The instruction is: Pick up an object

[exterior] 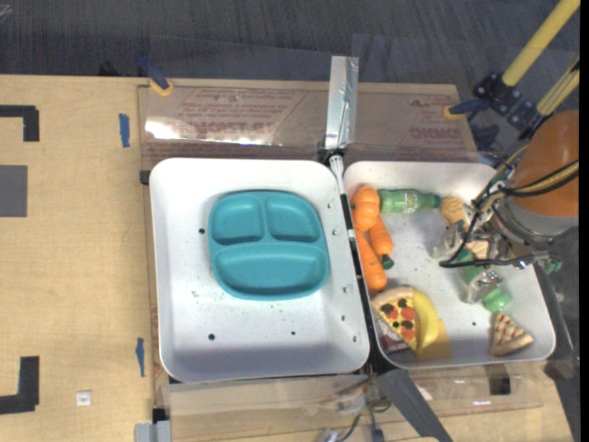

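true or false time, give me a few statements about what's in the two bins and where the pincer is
1. A teal divided plate lies in the left bin. True.
2. The carrot lies in the left bin beside the plate. False: it lies in the right bin, along that bin's left wall.
3. The pincer is over the right bin. True.
4. The green bottle stands upright. False: it lies on its side near the far edge of the right bin.
5. A pizza slice lies near the right bin's near right corner. True.
6. The banana sits on the plate. False: it lies in the right bin, near the front.
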`<state>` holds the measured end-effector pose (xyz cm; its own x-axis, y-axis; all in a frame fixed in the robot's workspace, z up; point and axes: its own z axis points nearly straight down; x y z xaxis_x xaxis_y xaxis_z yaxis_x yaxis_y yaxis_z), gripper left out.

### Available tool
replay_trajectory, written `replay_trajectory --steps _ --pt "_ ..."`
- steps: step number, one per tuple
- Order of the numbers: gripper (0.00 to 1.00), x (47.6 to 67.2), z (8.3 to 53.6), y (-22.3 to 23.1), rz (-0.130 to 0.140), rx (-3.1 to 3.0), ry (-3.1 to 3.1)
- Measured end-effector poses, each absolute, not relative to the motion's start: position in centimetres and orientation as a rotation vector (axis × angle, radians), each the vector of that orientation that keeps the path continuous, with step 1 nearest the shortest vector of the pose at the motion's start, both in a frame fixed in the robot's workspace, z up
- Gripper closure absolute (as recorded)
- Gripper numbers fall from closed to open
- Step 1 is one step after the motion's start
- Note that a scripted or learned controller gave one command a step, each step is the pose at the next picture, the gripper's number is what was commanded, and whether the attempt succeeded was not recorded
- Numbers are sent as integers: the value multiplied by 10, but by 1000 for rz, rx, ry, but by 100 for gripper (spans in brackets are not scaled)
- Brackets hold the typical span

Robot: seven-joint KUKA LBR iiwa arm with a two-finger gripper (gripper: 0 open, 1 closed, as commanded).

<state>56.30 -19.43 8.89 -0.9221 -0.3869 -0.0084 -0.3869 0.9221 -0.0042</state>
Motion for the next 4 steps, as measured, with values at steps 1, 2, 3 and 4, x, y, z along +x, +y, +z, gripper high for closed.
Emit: replay_trajectory --steps 1,2,3,4 --pt "0 542 89 -188 -5 -642 3064" --pt "0 573 89 -171 -5 -438 3097" --pt "0 598 89 -104 -2 -339 3108" --pt "0 600 146 -176 -9 -283 3115"
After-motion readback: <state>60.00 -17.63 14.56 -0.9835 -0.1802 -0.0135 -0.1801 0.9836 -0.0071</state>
